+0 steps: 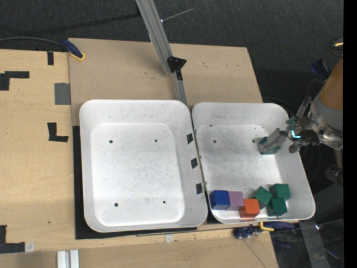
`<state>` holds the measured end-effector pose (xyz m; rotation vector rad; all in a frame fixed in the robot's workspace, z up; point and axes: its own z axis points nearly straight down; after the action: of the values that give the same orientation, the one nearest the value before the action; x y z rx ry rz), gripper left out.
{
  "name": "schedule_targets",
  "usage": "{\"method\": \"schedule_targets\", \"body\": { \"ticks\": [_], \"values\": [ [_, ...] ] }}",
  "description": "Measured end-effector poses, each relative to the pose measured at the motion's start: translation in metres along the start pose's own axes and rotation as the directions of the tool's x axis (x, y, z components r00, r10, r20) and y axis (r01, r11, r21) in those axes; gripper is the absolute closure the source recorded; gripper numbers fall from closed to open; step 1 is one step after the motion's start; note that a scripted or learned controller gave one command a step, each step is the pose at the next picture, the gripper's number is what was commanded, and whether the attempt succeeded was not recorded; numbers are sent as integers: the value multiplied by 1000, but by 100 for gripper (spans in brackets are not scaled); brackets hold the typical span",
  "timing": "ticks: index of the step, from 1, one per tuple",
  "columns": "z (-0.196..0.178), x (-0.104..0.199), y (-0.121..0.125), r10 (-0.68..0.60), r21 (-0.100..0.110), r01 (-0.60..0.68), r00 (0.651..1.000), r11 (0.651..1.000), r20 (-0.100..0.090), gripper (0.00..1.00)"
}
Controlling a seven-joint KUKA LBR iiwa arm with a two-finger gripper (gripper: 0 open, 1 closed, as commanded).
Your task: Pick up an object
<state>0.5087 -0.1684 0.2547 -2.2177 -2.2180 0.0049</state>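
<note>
Six blocks: all lie in the right bin [234, 119], bunched along its near edge, while the left bin [134, 113] sits beside it on the tabletop [223, 71].
Blue block [220, 199]: leftmost of the bunch, close to the bin's near-left corner, touching or just beside the lilac one.
Lilac block [236, 198]: between the blue and the orange.
Orange block [251, 206]: nearest the rim, in front of the lilac.
Green blocks: three, one [263, 195] beside the orange, one [281, 191] toward the right wall, one [277, 206] in front of those two; they touch or nearly touch.
Gripper [270, 143]: over the right bin's far-right part, well apart from the bunch, with something greenish at its tip that I cannot identify.
Fingers: blurred and seen at a slant, so I cannot tell whether they are spread or pinching anything.
Handling, as a judgement: the blocks look small, stiff and light, with flat faces; likely smooth enough to skid on the white bin floor if nudged.
Where to take hold: across two opposite flat faces; the blue block offers the freest sides, its left and far faces standing clear of neighbours.
Risk: crowding leaves little room for fingers between the green blocks, and the rim hampers a low approach.
</note>
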Motion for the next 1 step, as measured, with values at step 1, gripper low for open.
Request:
{"method": "schedule_targets", "body": {
  "ticks": [1],
  "values": [
    [-2, 0, 1, -2, -4, 2, 1000, 1000, 1, 0]
  ]
}}
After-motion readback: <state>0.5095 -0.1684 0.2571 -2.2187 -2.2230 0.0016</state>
